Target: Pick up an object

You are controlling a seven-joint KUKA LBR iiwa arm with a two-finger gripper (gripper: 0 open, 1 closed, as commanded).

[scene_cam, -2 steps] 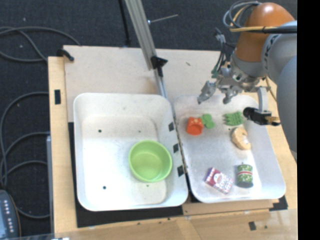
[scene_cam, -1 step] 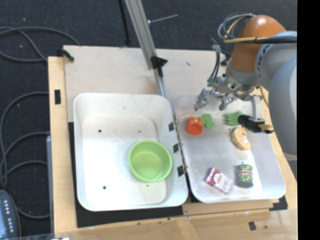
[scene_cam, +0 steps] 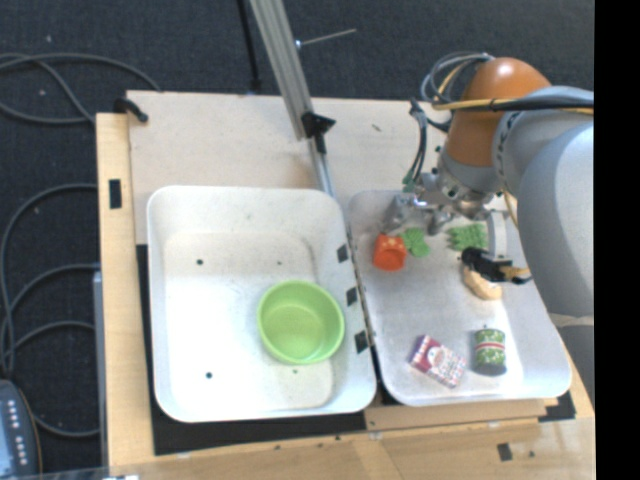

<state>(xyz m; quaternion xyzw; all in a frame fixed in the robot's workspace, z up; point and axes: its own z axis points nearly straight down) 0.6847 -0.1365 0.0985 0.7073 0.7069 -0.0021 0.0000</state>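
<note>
Closest to lens: grey arm, reaching in from right over far end of right bin. Gripper low over that bin's far corner; open or closed not discernible. Likeliest pick: orange-red cup, just camera-side and slightly left of gripper, close but seemingly not touching. Squat, rounded, smooth plastic by look; no clear long axis, so approach angle probably uncritical. Green leafy piece just right of gripper, ragged outline. Further along same bin: tan wedge, green can upright, red-and-white packet lying flat. Left bin: glossy green bowl, well apart from gripper.
</note>
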